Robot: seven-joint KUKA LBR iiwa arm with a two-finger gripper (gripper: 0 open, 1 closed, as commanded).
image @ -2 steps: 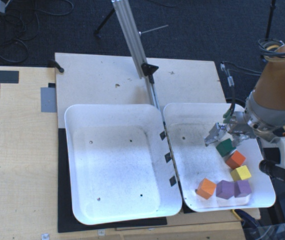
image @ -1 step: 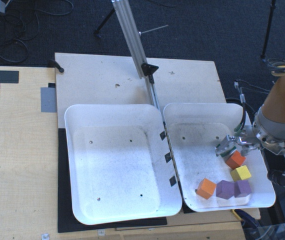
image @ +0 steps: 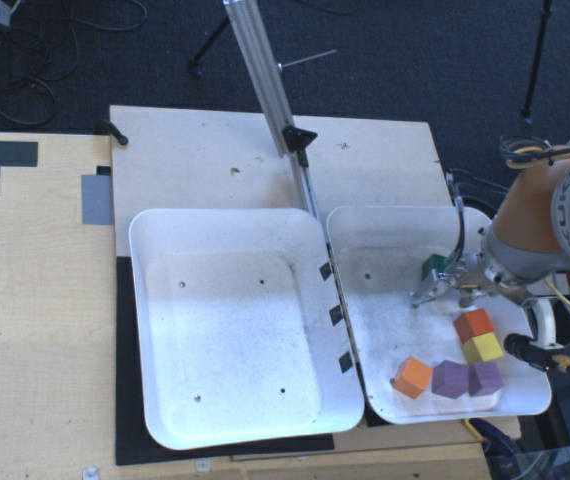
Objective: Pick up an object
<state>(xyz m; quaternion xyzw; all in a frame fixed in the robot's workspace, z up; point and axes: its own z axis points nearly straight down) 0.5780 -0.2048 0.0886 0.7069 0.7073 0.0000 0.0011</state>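
Blocks (image: 462,360) lie just below the gripper (image: 431,286) in the right bin (image: 385,238); its grip state is unclear.

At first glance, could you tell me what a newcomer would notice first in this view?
The bright blocks in the right bin draw the eye: a red block above a yellow one, an orange block and two purple ones along the near edge. Next comes the arm reaching in from the right, its gripper over that bin beside a green object.
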